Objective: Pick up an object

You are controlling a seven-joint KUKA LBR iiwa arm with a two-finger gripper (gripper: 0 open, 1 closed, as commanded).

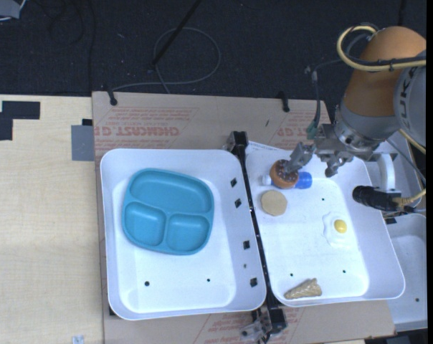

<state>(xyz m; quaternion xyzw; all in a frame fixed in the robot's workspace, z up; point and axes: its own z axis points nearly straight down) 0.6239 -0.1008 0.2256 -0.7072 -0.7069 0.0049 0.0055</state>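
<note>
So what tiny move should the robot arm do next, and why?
Probably lower a little and close. The gripper sits at the right bin's far end with fingers spread; one finger is over the donut, beside a blue piece, and nothing is between them.

Bench [37,228] — cardboard sheet [173,124], apparently, under two bins [112,264].

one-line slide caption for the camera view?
Claw open above donut in right bin; blue tray in left bin.
</note>
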